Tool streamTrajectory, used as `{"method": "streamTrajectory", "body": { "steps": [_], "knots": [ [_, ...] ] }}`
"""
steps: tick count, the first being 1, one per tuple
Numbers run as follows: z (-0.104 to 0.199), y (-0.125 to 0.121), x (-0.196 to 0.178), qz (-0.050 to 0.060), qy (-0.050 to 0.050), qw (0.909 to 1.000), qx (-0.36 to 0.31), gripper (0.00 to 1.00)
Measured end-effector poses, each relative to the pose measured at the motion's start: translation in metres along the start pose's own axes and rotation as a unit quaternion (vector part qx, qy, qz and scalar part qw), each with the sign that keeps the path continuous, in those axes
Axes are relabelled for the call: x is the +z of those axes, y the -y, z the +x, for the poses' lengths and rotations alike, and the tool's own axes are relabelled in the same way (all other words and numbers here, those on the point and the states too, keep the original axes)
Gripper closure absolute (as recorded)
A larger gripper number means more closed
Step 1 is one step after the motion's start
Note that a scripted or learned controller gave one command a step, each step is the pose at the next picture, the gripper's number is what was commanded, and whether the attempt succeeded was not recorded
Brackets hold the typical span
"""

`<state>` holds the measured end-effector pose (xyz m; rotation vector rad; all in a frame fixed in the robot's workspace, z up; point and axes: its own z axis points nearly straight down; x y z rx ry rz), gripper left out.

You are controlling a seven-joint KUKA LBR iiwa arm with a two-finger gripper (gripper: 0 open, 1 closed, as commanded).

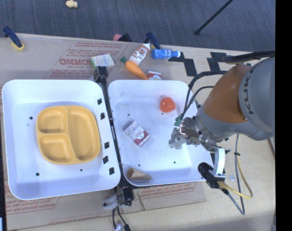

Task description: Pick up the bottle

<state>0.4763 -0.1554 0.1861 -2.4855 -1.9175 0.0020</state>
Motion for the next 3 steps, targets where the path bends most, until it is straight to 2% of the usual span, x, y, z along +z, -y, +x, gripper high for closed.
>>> {"method": "streamTrajectory", "body": {
  "steps": [1,2,3],
  "knots": [
    [-0.02,-0.005,0.006,0.001,0.0,0.9982,-0.06,1.0],
    [-0.039,-0.01,0.022,0.001,-0.001,0.9922,-0.124,1.0],
    [-0.018,-0.005,0.018,0.001,-0.001,0.9617,-0.274,1.0]
  ]
}}
